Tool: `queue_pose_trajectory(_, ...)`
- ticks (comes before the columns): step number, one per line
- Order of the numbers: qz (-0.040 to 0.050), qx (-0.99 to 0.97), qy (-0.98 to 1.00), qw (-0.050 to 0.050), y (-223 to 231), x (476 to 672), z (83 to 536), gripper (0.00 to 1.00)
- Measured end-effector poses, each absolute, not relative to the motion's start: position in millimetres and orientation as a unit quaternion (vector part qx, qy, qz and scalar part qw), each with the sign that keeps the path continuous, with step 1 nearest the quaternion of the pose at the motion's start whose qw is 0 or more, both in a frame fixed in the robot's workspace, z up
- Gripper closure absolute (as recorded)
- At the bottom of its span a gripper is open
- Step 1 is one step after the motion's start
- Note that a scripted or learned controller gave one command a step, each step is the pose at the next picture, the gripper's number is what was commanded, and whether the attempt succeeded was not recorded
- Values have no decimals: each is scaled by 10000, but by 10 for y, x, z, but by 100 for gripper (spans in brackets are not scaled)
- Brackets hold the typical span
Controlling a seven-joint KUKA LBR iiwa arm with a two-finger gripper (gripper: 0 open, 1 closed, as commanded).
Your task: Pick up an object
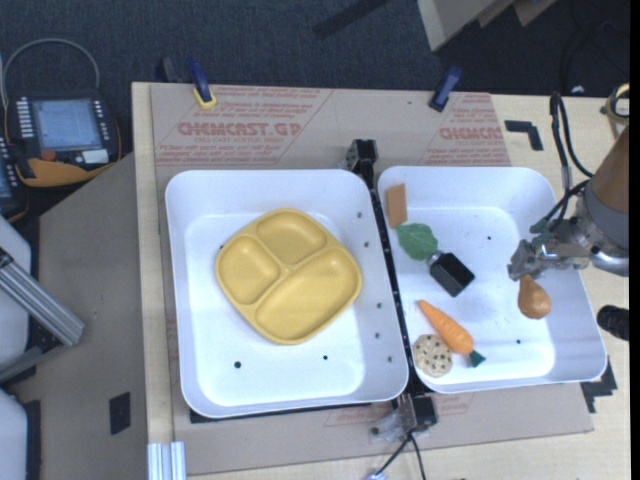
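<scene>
My gripper (pixel 532 261) hangs over the right side of the right bin (pixel 500 193), at the end of the grey arm that comes in from the right. Directly below it, touching or nearly touching its tip, is a small brown pear-shaped object (pixel 534 299). Further left in the same bin lie an orange carrot (pixel 446 326), a speckled cookie (pixel 432 354), a black block (pixel 451 273), a green leafy piece (pixel 417 239) and an orange-brown bar (pixel 397 204).
The left bin (pixel 200 298) holds a yellow divided plate (pixel 288 274). Both bins rest on a cardboard sheet (pixel 300 128) held by clamps at the back. A pendant screen (pixel 62 128) sits off the bench at far left.
</scene>
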State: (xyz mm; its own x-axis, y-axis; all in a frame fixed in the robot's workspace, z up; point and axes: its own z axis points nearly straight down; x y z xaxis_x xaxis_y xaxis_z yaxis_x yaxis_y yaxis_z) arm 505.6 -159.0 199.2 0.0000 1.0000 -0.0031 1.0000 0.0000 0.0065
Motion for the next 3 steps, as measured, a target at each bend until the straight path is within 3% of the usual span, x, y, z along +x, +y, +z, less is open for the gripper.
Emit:
queue_pose_trajectory(1,15,7066,7076,34,-1610,5163,2566,100)
queue_pose_trajectory(2,-1,7052,7090,-15,-1072,5248,2430,100)
queue_pose_trajectory(3,8,7054,7088,-2,-550,5464,2330,100)
